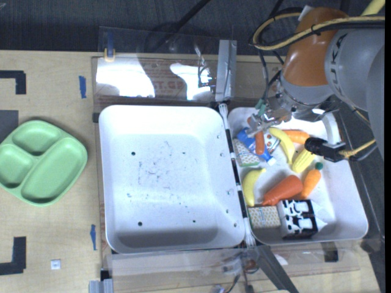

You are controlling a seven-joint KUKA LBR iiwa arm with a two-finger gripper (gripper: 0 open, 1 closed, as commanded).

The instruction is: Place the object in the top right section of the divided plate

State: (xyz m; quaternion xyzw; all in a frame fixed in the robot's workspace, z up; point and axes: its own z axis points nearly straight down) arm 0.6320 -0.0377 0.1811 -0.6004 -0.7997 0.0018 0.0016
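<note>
The green divided plate (40, 162) lies on the wooden bench at the far left, outside both bins. My gripper (261, 118) hangs low over the back left corner of the right bin (351, 206), far from the plate. Right below it sits a pile of toy food: a blue packet (246, 140), a small orange-and-white piece (261, 144), a yellow banana (283, 141) and a corn cob (302, 159). Nothing is visibly lifted out of the pile.
The left bin (165, 176) lies between the plate and the right bin. Further front in the right bin are another banana (250, 185), a large carrot (282, 189), a small carrot (311, 180), a cracker (264, 215) and a black-and-white box (297, 217).
</note>
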